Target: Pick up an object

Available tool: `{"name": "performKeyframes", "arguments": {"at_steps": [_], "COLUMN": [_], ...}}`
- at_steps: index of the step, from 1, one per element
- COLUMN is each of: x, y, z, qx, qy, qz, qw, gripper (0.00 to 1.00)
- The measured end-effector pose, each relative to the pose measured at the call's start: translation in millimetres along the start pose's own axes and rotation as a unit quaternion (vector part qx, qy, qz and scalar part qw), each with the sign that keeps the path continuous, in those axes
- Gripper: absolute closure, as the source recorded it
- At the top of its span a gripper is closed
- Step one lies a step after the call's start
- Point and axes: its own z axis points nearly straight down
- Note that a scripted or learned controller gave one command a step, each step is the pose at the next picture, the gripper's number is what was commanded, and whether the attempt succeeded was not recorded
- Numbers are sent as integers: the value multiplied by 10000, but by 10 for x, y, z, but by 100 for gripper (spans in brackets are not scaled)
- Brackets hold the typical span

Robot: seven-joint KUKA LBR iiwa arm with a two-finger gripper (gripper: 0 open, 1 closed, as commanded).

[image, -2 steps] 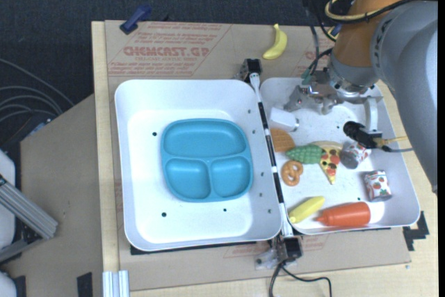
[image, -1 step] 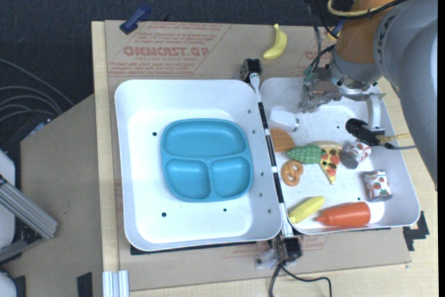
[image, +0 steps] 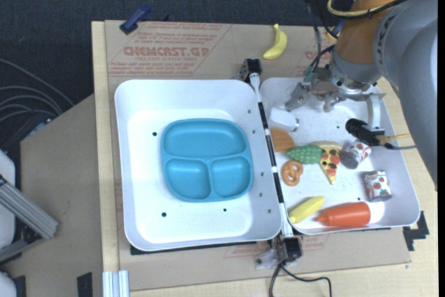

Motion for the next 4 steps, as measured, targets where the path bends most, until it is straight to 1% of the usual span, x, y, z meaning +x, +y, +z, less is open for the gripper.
{"name": "performKeyframes", "arguments": {"at_steps": [1, 2, 3, 4], "x": [16, 16, 16, -27], "y": [-8, -1, -2, -7], "z": [104, -1, 0, 104], "qx": [9, -2, 0, 8], "qy": [3, -1, -1, 2], "qz": [8, 8, 8, 12], "qw": [10000, 10000, 10000, 10000], "gripper": [0, 100, 0, 0]}}
